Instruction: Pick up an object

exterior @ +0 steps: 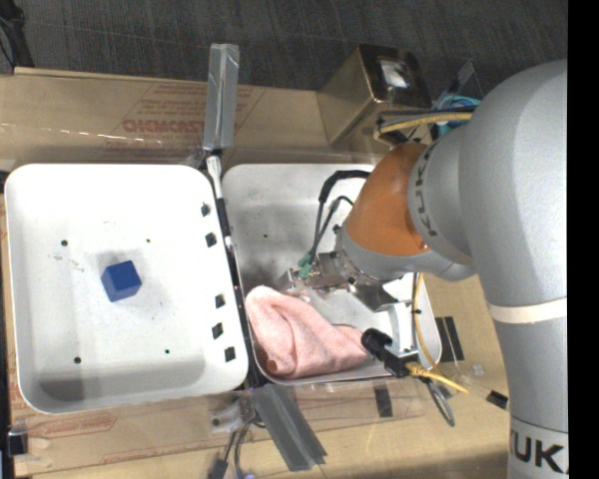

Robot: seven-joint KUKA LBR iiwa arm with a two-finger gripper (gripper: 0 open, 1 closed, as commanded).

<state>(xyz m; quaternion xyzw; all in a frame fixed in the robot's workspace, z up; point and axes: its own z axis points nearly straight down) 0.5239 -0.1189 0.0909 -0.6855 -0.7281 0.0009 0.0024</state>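
The grey arm (499, 198) comes in from the right and bends down over the right bin (270, 193), its orange band (389, 213) sitting above the bin's middle. The pincer (314, 272) hangs low inside that bin, just above the far edge of a pink cloth (295, 335). The wrist covers most of it from this slanted view, so I cannot tell whether it is spread or pressed together, nor whether it touches the fabric. It may be just brushing the cloth's upper edge.

The pink cloth lies crumpled in the near part of the right bin, bunched against the near wall and close to the wall shared with the left bin (40, 267). Nothing shows it lifted — it rests on the bin floor.

A blue cube (121, 279) sits alone in the left bin, roughly at its centre and well apart from the arm.

Both bins stand side by side on a sheet of brown cardboard (100, 108) laid over the counter (469, 372). A grey metal bar (221, 98) rises from the far end of the seam between them, and a tan box (374, 88) stands beyond the right bin.
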